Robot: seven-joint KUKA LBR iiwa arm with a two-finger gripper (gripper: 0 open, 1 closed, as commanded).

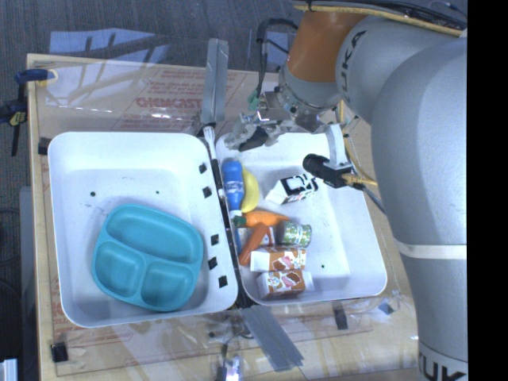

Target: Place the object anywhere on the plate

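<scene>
A teal divided plate (147, 256) lies in the left bin (71, 173), toward its front. The right bin (349, 236) holds a cluster of objects along its left side: a blue bottle (232, 182), a yellow fruit (251, 190), an orange carrot (266, 219), a green can (295, 233), two small printed cartons (281, 271) and a black-and-white packet (298, 186). My gripper (252, 136) hangs over the far left corner of the right bin, just beyond the blue bottle. I see nothing hanging from it.
The divider between the bins (218, 213) carries black clips. The large grey arm (397, 94) covers the right side of the bench. A blue clamp (28, 76) sits at the bench's far left corner.
</scene>
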